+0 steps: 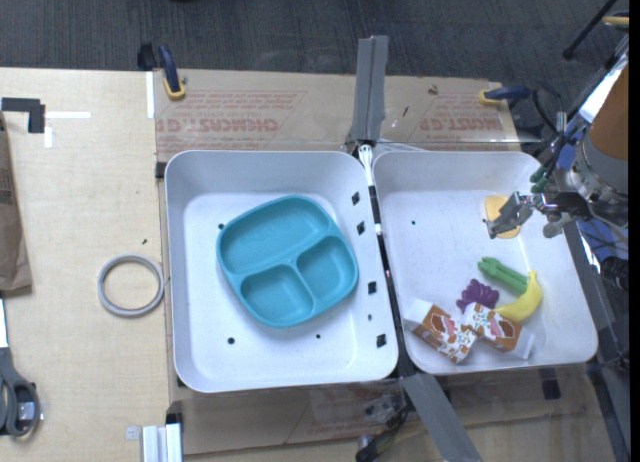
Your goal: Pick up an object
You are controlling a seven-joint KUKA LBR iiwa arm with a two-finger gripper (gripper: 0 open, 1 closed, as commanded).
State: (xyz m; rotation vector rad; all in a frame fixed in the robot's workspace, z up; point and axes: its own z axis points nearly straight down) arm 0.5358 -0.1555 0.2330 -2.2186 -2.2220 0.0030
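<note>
- Worktop (pixel 80 180): pale wood, bearing two shallow white bins side by side.
- Left bin (pixel 190 280): holds a blue divided plate (pixel 288 260), three compartments, lying near its centre.
- Right bin (pixel 440 240): holds the loose objects.
- Yellow-orange piece (pixel 503 218): at 2 o'clock in the right bin, directly under the hand.
- Green toy (pixel 502 273), banana (pixel 524 299), purple grapes (pixel 478 295): clustered at 4 o'clock, close together.
- Snack packet (pixel 462 329): orange and white, at 5 o'clock, just below the grapes.
- Hand (pixel 512 216): enters from 3 o'clock, over the yellow-orange piece; whether its fingers are apart or together cannot be told.
- Grey tape ring (pixel 131 284): on the worktop, at 9 o'clock of the left bin.
</note>
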